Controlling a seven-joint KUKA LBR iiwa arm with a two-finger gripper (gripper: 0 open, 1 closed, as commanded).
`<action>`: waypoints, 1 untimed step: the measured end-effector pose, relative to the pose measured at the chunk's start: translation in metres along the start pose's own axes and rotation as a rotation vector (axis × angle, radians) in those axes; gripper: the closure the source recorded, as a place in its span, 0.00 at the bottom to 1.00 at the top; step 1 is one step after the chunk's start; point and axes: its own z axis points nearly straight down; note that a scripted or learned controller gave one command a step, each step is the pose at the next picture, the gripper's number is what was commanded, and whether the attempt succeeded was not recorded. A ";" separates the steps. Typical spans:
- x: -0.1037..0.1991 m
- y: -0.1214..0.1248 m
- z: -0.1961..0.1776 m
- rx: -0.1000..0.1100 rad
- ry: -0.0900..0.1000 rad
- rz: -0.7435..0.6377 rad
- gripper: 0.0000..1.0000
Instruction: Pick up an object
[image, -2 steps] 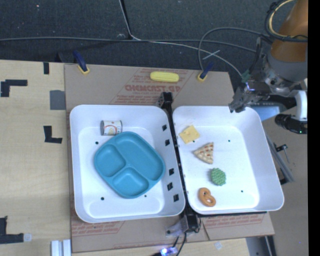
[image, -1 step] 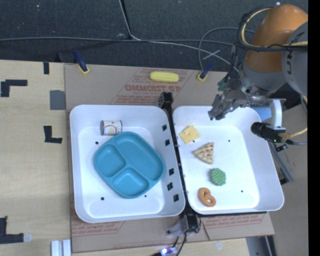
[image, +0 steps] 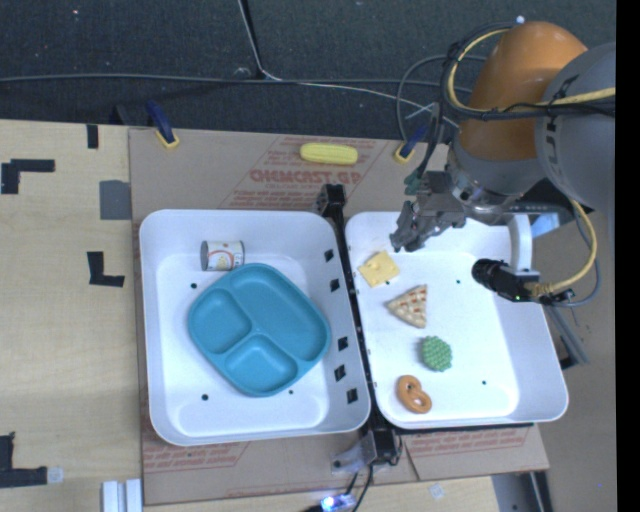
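Cheese slice (image: 378, 269) in right bin (image: 500, 395), hand (image: 404, 240) just above it, finger spread unclear.

Red print on cardboard sheet (image: 280, 175) too blurred to read.

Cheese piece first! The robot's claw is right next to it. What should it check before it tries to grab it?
1. Gripper above the right bin: ok.
2. Gripper right over the cheese piece: not ok, it is up and to the right.
3. Cheese piece lies apart from the pizza slice: ok.
4. Fingers wide enough: cannot tell.
5. Something already held: cannot tell.
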 end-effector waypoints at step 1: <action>0.054 -0.015 0.026 0.001 0.000 -0.001 1.00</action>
